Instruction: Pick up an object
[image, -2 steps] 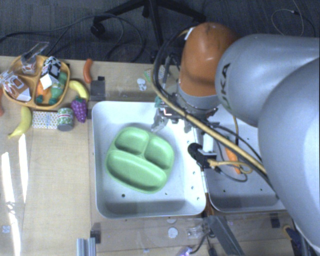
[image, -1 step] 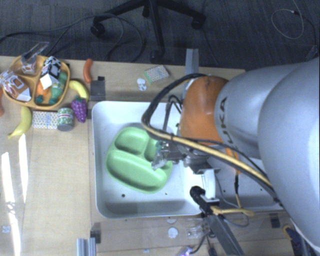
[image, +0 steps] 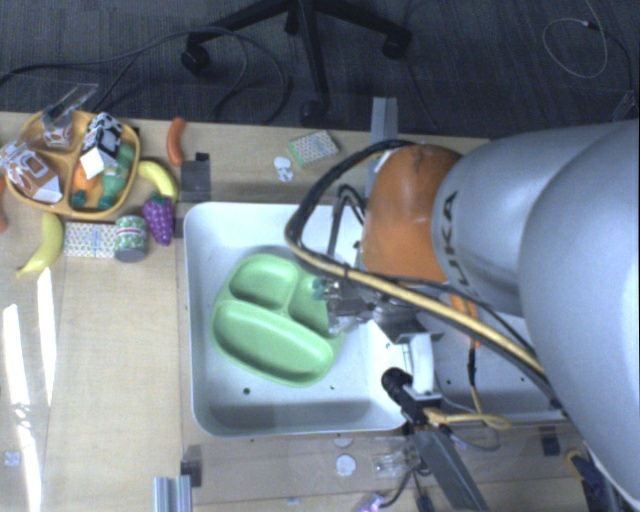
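A smooth, rounded green plastic dish (image: 272, 320) lies mid-bin (image: 205, 300); the gripper (image: 335, 305) sits at its right edge, grip unclear.

Bright, even overhead light, white glare streaks on the tabletop (image: 25, 340) at left, soft shadows, slightly grainy, blurred near arm (image: 560, 260).

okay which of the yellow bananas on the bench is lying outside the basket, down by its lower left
The banana on the bare bench, below-left of the basket. The other banana curves against the basket's right rim, above the purple grapes.
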